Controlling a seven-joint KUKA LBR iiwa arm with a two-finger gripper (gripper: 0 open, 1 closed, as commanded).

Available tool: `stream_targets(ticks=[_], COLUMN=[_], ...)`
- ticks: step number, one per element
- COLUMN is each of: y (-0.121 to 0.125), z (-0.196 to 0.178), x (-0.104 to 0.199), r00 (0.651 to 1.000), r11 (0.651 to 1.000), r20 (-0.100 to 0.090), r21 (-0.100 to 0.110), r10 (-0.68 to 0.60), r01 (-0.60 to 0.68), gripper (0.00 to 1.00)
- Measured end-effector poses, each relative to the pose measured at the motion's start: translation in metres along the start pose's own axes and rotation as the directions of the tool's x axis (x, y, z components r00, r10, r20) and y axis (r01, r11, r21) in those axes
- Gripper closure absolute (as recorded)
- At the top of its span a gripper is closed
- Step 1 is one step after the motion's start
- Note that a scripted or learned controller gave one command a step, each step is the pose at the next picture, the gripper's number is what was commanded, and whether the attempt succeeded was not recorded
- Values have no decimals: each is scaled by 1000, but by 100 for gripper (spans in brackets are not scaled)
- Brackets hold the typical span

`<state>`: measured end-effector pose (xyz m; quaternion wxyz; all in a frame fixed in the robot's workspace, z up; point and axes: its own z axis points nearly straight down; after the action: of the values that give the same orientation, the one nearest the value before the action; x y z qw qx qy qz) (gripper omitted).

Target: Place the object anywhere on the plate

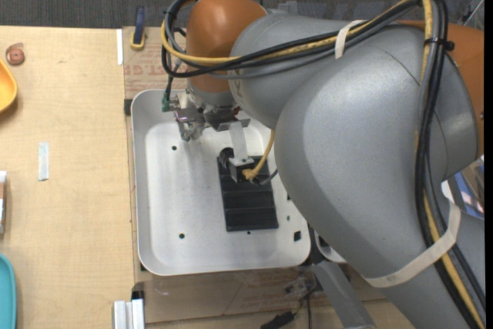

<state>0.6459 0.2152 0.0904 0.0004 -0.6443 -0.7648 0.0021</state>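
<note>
1. My grey arm [370,166] looms over the right side and hides much of what lies beneath it.
2. The shallow white plastic bin [166,243] sits below it, its bare floor marked by a few dark specks.
3. The tan wooden board [69,227] spreads out beside the bin on the left.
4. My gripper [189,125] hangs low in the bin's upper-left corner. I cannot tell whether it is open or closed, or where the object is; my wrist may hide it.
5. An orange curved rim [5,88] and a teal curved rim [5,293] sit at the left edge, and either may be the plate. I judge I should secure the object first, then lift clear of the bin wall.
6. A pale little strip [43,162] and a small reddish disc [14,54] lie on the board.
</note>
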Motion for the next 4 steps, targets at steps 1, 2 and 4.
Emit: stream_targets(ticks=[1, 2, 4], y=[14, 14, -166], z=[-1, -10, 0], x=[5, 4, 31], r00=[998, 998, 857], r11=[998, 998, 857], r20=[0, 3, -1], r21=[-3, -2, 0], r10=[-57, -58, -515], r01=[57, 58, 515], gripper=[0, 100, 100])
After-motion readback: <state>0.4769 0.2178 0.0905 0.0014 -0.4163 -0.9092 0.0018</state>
